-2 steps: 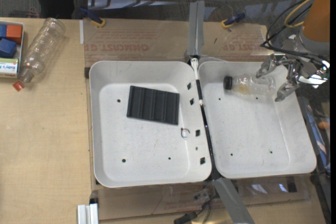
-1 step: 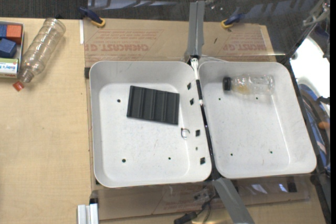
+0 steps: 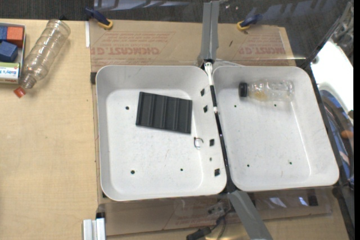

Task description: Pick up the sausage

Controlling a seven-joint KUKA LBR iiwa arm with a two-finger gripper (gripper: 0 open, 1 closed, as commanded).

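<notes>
Two objects only, a dark ribbed slab at 9 o'clock and a clear bottle at 2 o'clock, neither plainly the sausage, so a wrong-object grab looks likely; pincer state cannot be told.

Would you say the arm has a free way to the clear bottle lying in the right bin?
Probably yes. The clear bottle lies alone near the far wall of the right bin, nothing over or against it, and that bin is on the arm's side.

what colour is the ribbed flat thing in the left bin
Dark grey, almost black, with lengthwise ridges: the ribbed rectangular flat panel in the left white bin, clearest in the camera view.
</notes>
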